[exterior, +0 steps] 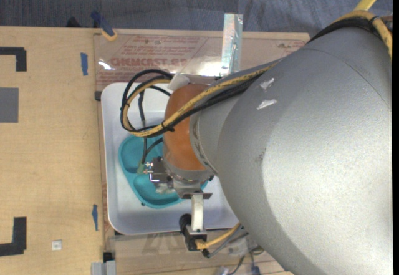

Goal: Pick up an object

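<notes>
Arm (299, 143) is hanging over the white bin (112, 143); teal object (134, 161) lying at nine o'clock. Grip state: cannot tell. Should be descending centred.

Even, moderate overhead light; image fairly sharp.
Glare on the grey arm (312, 143) and clear plastic sheet (156, 58); soft shadows beneath the arm.

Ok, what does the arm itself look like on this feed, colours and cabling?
The arm is a fat, smooth grey tube with a glossy sheen. An orange band rings it above the wrist. Black and yellow cables loop out beside the band and run back along the arm. Below the band sits a metal wrist block with a white bracket.
</notes>
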